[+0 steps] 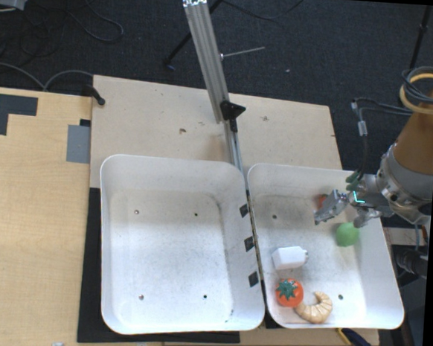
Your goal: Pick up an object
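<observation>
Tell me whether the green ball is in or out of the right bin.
In: the green ball rests on the right bin floor, near the tool.

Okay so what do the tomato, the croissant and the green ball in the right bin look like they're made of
Tomato: probably moulded plastic, red with a green top, slight sheen. Croissant: likely plastic or rubber toy food, matte tan with ridges. Green ball: smooth, even colour, possibly plastic or foam; too small to tell.

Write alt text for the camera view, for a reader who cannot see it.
A grey arm reaches from the right, its gripper over the right bin, just above a green ball. Nearer the front of that bin lie a white block, a tomato and a croissant. The left bin sits alongside.
</observation>
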`<act>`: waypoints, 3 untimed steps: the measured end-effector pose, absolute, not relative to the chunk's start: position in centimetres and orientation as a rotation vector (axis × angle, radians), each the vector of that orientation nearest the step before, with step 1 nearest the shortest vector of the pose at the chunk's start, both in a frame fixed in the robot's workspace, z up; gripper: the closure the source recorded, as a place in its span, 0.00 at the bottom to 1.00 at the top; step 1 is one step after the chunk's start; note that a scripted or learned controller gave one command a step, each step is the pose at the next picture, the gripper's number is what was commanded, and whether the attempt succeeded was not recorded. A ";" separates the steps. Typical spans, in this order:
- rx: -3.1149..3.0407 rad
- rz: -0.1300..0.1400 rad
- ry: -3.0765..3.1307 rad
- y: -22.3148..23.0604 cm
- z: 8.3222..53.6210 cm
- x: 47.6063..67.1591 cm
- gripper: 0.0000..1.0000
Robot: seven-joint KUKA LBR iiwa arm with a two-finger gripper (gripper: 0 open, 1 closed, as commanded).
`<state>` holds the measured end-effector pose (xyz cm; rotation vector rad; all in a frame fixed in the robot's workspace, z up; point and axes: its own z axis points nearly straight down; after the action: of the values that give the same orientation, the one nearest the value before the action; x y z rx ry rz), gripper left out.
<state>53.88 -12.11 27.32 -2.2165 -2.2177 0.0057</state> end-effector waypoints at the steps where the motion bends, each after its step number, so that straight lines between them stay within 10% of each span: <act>1: -2.223 0.002 -2.217 -12.2 27.5 53.9 0.00; 3: -2.215 0.009 -2.215 -12.1 16.6 53.2 0.00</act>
<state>53.15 -12.09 16.56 -2.2154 -2.2149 0.0087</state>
